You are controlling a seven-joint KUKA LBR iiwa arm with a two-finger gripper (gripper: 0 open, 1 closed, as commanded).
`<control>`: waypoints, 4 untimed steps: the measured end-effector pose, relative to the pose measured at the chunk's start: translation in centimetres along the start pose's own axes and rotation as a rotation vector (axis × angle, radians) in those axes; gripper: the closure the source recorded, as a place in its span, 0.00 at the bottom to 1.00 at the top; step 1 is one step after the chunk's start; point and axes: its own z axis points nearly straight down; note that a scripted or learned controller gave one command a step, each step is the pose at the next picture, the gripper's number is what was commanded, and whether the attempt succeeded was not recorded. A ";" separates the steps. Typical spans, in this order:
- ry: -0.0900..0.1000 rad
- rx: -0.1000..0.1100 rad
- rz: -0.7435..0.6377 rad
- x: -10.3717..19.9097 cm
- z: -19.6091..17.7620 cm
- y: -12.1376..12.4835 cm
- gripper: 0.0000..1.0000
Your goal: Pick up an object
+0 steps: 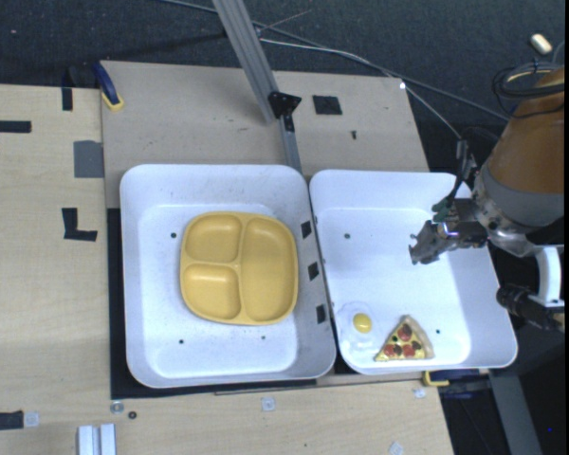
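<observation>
- Currently the tool [427, 246] hovers over the right bin [379, 197]; whether it is open or closed I cannot tell.
- Pizza slice [405, 340] and fried egg [360, 323] lie near the bin's front edge.
- Best: centre above the slice, descend straight.

Bins [142, 254] glossy white plastic; bench [38, 282] matt wood.

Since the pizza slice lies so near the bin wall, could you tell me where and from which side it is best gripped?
Probably from straight above, across the two slanted edges near the narrow tip. The pizza slice lies flat in the right bin, crust toward the near wall, tip pointing away. The fried egg sits to its left, so closing near the tip gives the pincer more room.
</observation>
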 end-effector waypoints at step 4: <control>0.002 0.006 -0.004 18.2 3.9 5.1 1.00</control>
